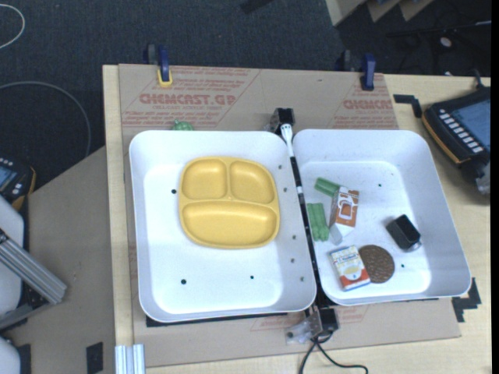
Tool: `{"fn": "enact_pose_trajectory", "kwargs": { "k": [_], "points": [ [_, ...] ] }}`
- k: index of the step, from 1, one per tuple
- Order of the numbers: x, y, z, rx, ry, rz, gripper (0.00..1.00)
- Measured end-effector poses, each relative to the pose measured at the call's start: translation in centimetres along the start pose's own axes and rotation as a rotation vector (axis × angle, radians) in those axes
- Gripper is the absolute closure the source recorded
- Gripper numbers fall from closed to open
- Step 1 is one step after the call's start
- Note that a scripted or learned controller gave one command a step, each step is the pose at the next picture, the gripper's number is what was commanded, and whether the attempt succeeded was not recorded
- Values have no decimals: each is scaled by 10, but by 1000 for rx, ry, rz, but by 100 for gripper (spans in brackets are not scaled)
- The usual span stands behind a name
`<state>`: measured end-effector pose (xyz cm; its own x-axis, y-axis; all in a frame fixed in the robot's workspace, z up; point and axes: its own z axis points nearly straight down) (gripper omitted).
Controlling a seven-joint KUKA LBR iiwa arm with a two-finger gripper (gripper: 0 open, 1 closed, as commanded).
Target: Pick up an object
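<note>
Yellow three-compartment plastic tray (229, 202) alone in left white bin (156, 287) | small items, perhaps snack packets (349, 266), loose in right white bin (444, 209) for picking | gripper state: we cannot tell

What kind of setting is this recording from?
Probably a robotics lab bench for pick tests: two shallow white bins clamped on a protective board, a handheld control pendant at the bench's right edge, and cables on dark carpet.
</note>
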<state>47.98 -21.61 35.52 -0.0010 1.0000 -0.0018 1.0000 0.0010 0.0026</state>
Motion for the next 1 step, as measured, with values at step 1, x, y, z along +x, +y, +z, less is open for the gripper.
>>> {"fn": "enact_pose_trajectory", "kwargs": {
  "k": [1],
  "points": [
    [-8, 0, 5, 3, 1, 2, 100]
  ]
}}
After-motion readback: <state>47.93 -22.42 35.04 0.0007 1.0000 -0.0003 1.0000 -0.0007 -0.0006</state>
